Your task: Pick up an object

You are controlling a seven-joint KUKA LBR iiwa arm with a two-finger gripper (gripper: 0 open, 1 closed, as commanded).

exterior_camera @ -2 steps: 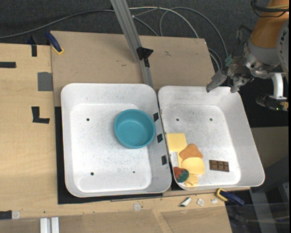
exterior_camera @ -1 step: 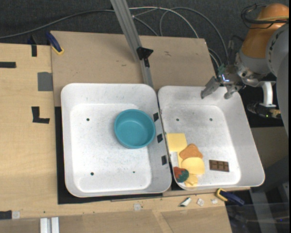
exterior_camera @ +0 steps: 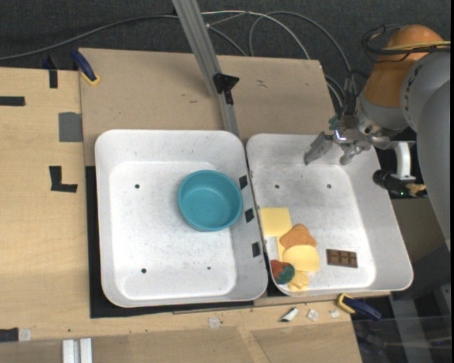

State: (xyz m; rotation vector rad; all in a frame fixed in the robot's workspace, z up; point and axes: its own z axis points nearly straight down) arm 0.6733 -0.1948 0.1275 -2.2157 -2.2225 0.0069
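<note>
Gripper: the grey metal two-finger gripper [exterior_camera: 331, 153] hangs over the far end of the speckled white plastic right bin [exterior_camera: 378, 225], fingers spread apart, nothing between them.
Objects: a small heap lies well toward the near end from the gripper, a flat pale-yellow square [exterior_camera: 275, 220], rounded orange and yellow pieces [exterior_camera: 299, 249], and a dark brown ridged rectangular bar [exterior_camera: 341, 259].
Left bin: a smooth round teal bowl [exterior_camera: 209, 200] sits beyond the gripper's left.
</note>
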